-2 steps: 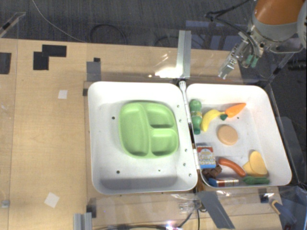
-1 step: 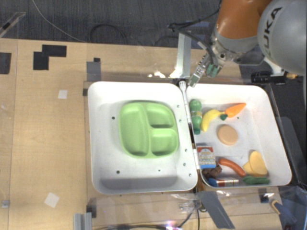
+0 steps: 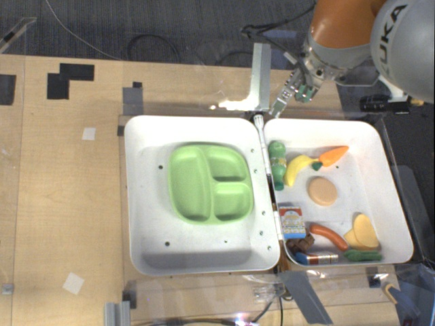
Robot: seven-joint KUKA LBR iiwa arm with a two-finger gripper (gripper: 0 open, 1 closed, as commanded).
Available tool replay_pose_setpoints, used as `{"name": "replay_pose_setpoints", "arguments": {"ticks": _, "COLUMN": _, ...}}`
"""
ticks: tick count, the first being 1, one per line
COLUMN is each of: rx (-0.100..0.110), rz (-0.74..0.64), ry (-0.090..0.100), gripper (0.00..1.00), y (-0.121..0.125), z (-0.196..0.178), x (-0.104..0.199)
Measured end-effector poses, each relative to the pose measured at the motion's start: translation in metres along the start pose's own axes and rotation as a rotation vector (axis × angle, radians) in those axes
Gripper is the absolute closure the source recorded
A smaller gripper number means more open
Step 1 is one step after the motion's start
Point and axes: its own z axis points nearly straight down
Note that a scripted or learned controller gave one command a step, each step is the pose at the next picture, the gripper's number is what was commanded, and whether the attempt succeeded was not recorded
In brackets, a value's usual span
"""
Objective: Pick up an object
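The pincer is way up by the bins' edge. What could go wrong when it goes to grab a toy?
1. The pincer hangs over the back rim near the divider, so coming down it might bump that edge.
2. The banana, carrot and green toy lie packed together, so it might nudge a neighbour or pinch two.

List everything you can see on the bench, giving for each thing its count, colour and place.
bins: 2, white, side by side
divided tray: 1, green, left bin
banana: 1, yellow, right bin, top
carrot: 1, orange, right bin, top
round disc: 1, tan, right bin, middle
small box: 1, red, white and blue, right bin's left edge
sausage: 1, red-brown, right bin, bottom
arm: 1, grey and orange, upper right
hand: 1, above the bins' far rim
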Motion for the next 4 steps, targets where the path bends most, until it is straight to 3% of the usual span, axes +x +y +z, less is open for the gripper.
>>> {"name": "replay_pose_setpoints", "arguments": {"ticks": 2, "rx": -0.009, "rz": -0.012, "ry": -0.017, "gripper": 1.00, "y": 0.004, "z": -0.026, "x": -0.002}}
{"name": "replay_pose_setpoints", "arguments": {"ticks": 3, "rx": 0.007, "rz": -0.298, "ry": 0.009, "gripper": 1.00, "y": -0.063, "z": -0.007, "x": 0.005}}
{"name": "replay_pose_setpoints", "arguments": {"ticks": 4, "rx": 0.004, "rz": -0.254, "ry": 0.007, "gripper": 1.00, "y": -0.035, "z": -0.024, "x": -0.019}}
